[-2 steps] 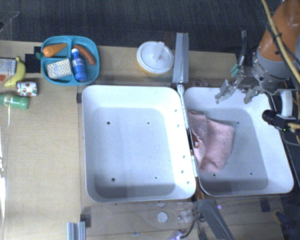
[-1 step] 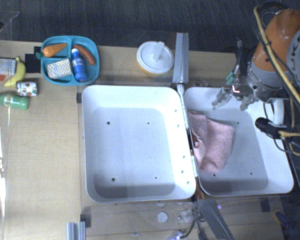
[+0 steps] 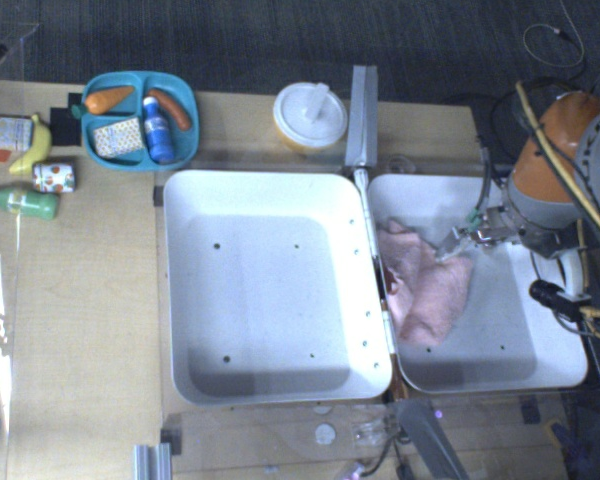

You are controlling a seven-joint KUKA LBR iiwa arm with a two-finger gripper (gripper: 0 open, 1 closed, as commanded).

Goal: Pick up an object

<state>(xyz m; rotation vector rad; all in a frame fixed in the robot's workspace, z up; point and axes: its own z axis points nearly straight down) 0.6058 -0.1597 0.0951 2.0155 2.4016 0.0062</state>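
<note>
A crumpled pink cloth lies in the left half of the right bin, against the wall it shares with the left bin. My gripper hangs low over the right bin at the cloth's upper right edge, reaching in from the right. Its metal tip meets or nearly meets the cloth there; I cannot tell if any cloth is gripped. The grey arm with its orange band rises behind it at the right.
The left bin stands beside the right one. Behind the bins are a white-lidded cup and a blue divided tray of toy food. Small toy items lie at the far left. Cables hang at the right.
</note>
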